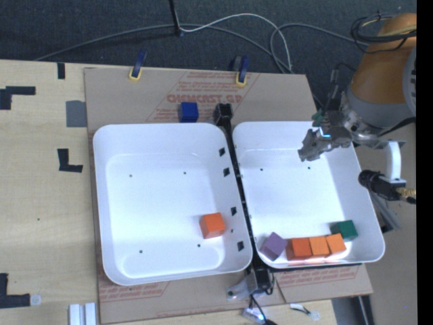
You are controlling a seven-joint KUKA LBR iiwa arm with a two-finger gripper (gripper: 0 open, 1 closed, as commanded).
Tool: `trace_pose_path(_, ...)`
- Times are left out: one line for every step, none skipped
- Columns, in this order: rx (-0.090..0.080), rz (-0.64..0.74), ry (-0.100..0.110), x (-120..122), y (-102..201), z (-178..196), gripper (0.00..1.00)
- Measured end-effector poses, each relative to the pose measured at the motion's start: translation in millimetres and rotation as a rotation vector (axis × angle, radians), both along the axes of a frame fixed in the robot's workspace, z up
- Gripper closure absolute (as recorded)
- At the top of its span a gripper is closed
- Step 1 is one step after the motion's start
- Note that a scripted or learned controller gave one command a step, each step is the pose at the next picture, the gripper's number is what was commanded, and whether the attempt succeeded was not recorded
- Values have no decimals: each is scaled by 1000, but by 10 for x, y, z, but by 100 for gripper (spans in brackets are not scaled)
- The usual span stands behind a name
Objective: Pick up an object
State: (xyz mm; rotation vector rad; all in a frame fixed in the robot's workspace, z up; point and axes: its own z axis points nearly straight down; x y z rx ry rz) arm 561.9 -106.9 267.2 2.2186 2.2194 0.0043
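Wooden counter point(40, 202) carries a cardboard sheet point(203, 97) and two shallow glossy white plastic bins: left bin point(115, 147) holds one orange cube point(212, 225); right bin point(352, 175) holds four blocks along its near wall, a purple block point(273, 246), two orange blocks point(298, 248) point(318, 247) touching, a green block point(345, 230) just behind, plus one more orange piece point(336, 244). Grey arm point(382, 80) with orange band reaches in from the right, its jaws point(312, 149) hovering over the right bin's far part, well apart from the blocks; cannot tell their opening. One blue cube point(189, 111) sits on the cardboard behind the left bin.
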Motion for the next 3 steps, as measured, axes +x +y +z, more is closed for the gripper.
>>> trace_pose_path(1,4,6,205,550,-148,100)
trace_pose_path(2,5,5,309,1080,-117,100)
trace_pose_path(1,4,6,435,1638,-272,100)
